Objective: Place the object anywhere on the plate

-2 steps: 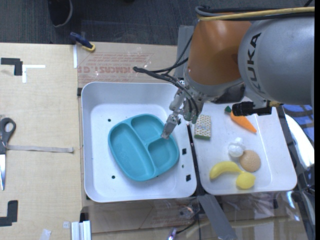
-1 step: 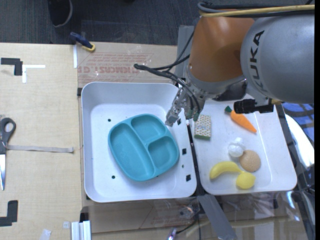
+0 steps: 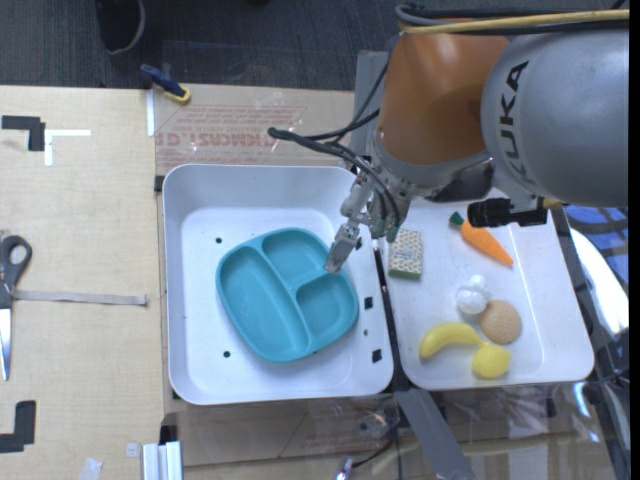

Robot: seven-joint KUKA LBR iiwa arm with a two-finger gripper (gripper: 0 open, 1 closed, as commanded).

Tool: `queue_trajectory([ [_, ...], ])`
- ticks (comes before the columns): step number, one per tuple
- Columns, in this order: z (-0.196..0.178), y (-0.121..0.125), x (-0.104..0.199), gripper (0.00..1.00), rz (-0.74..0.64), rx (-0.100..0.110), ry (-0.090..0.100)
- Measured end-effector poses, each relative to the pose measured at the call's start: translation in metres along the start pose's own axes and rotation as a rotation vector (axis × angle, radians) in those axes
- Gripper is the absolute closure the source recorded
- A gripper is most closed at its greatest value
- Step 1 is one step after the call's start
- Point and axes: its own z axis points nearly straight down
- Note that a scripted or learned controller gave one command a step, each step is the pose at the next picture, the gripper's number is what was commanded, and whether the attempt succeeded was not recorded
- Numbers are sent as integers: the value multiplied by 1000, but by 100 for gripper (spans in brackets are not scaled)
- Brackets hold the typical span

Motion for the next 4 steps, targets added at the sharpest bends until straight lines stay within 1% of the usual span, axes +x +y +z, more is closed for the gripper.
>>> queue_trajectory([
  [1, -9, 0, -1, 100, 0, -2, -2],
  [2, -9, 0, -1, 0, 0, -1, -2],
  [3, -18, 0, -3, 100, 0, -3, -4],
  [4, -18, 0, -3, 0, 0, -3, -4],
])
